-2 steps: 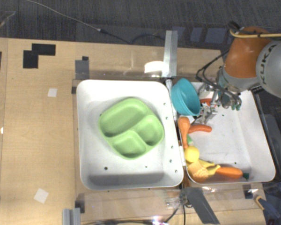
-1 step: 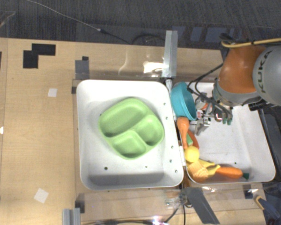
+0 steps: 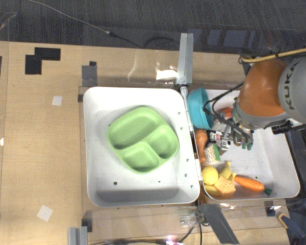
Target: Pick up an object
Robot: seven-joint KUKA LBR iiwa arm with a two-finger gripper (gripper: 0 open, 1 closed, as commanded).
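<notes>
arm [image 3: 296, 93]: dark letters on its grey housing at the right edge, cut off by the frame, read about as "KU", brand lettering running sideways | bins, worktop, other things: no lettering or numbers that I can read from here

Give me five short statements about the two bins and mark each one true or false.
1. The green divided plate lies in the left bin. True.
2. The carrot lies in the left bin. False: it lies in the right bin, near the front wall.
3. The teal bowl sits at the right bin's far left corner. True.
4. The tool hangs over the left bin. False: it is over the right bin.
5. The lemon rests on the green plate. False: it is in the right bin.
</notes>
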